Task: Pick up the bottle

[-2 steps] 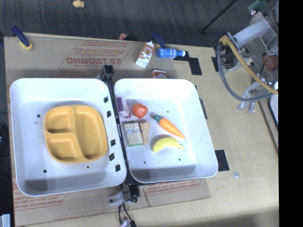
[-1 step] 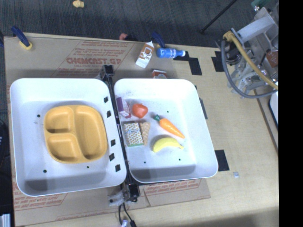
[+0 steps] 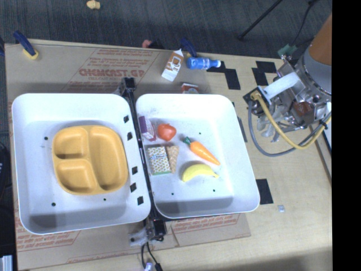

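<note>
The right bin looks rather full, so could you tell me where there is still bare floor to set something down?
In the right bin, the bare floor lies along the far wall above the tomato, and along the near wall below the banana. The left half is crowded: tomato, carrot, banana and the box sit close together. In the left bin, the yellow tray leaves a border.

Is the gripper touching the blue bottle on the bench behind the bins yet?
Apart. The camera view shows the gripper beyond the right bin's edge, bare bench between it and the small blue plastic bottle.
</note>
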Tool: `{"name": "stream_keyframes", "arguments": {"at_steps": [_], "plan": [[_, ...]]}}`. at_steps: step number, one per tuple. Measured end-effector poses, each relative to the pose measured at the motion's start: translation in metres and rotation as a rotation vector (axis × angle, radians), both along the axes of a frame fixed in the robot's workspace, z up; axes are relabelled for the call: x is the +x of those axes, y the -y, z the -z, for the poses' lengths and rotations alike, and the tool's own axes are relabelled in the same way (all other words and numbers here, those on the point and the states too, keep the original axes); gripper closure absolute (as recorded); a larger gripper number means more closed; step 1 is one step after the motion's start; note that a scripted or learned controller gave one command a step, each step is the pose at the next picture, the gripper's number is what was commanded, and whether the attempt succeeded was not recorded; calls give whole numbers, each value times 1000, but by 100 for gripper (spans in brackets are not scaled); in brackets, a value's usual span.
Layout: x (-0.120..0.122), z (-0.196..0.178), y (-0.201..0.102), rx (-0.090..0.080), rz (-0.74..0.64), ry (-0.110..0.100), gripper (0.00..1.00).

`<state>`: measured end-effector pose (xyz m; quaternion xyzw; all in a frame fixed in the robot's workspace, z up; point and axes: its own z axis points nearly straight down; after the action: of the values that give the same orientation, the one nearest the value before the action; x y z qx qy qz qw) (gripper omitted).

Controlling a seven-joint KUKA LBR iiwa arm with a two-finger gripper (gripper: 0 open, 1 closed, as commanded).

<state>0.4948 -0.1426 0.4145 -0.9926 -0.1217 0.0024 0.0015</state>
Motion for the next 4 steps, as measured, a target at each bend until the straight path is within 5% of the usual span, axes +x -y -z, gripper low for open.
{"name": "stream_keyframes", "arguments": {"at_steps": [1,2,4], "plan": [[-19,56,50,1,-17,0,100],[-19,208,68,2,-231,-1,100],[-19,226,56,5,-958,3,100]]}}
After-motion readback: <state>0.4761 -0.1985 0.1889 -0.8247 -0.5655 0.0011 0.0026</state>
